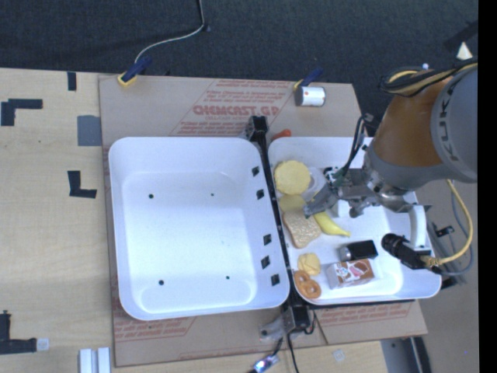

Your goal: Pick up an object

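Several toy foods crowded the right bin at centre-right, so the gripper, its grip state unclear, risked nudging the bread slice aside.

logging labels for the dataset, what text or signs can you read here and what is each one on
"KUKA", partly seen: on the grey arm.
Red print on the cardboard sheet: blurred and upside down, not readable.
Red-and-white packet in the right bin: print too small to read.

Smooth, glossy white plastic for both bins (faint sheen along the rims); matt brown cardboard beneath, printed red.
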You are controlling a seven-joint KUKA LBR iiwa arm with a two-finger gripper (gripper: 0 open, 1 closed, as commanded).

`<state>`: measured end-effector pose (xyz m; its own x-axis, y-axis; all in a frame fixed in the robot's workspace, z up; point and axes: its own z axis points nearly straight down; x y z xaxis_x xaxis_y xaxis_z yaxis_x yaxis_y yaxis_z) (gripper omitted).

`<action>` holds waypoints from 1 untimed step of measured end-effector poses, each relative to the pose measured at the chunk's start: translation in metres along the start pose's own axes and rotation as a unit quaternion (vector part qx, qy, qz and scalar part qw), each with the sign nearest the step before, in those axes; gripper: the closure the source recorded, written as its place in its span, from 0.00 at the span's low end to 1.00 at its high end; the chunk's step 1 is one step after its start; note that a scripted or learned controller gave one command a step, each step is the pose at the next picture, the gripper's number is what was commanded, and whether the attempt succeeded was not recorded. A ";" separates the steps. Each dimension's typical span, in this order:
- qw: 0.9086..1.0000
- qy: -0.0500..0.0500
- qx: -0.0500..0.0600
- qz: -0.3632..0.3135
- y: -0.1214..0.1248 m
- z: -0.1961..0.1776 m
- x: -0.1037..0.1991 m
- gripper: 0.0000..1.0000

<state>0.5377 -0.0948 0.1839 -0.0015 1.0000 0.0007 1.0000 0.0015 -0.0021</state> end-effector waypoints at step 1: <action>1.000 -0.001 0.000 0.000 0.052 0.104 -0.009 0.00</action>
<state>0.5891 -0.1039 0.0793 -0.0021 1.0000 -0.0011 1.0000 0.0021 -0.0014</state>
